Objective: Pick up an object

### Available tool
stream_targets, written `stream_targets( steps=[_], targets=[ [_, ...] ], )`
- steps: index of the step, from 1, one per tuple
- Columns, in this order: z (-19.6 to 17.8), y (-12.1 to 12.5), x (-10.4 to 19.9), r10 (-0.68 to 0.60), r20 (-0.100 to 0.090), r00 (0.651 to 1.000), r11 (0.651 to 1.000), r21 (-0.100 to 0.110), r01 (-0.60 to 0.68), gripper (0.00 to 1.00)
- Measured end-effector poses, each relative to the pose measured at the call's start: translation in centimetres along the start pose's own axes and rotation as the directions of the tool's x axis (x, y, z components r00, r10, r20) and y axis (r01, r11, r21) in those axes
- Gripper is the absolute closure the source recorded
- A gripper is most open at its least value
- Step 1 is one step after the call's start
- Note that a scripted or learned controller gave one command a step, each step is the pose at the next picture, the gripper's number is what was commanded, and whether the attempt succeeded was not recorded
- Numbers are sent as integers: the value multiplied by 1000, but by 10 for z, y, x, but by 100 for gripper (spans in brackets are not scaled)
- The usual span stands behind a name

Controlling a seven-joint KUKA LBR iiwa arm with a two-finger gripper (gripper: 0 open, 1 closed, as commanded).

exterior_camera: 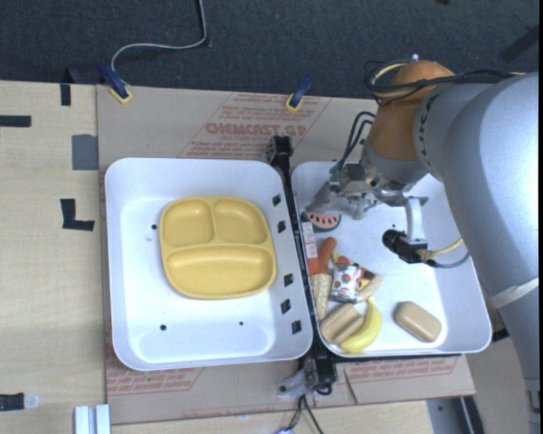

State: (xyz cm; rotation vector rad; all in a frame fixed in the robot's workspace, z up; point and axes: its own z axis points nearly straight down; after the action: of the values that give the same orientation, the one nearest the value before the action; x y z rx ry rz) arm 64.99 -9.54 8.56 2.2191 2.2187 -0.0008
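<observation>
My gripper (342, 195) hangs low over the back left part of the right bin (452, 269), under the orange band of the arm (400, 120). A watermelon slice toy (324, 217) lies just below and to the left of it, very close or touching; I cannot tell which. Further toward the front lie an orange carrot-like piece (326, 248), a small red and white packet (347, 281), a yellow banana (367, 328), a tan bun (338, 317) and a brown bread loaf (417, 321).
A yellow divided plate (218, 247) sits in the left bin (131, 269). The black divider (290, 233) with clips runs between the bins. A black connector with a cable (405, 244) hangs off the arm over the right bin.
</observation>
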Motion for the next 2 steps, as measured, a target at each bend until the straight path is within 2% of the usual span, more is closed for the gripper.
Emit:
stream_targets(
  steps=[1,2],
  targets=[
    [0,19,1,-2,-2,1000,1000,1,2,0],
    [0,19,1,-1,-2,1000,1000,1,1,0]
  ],
)
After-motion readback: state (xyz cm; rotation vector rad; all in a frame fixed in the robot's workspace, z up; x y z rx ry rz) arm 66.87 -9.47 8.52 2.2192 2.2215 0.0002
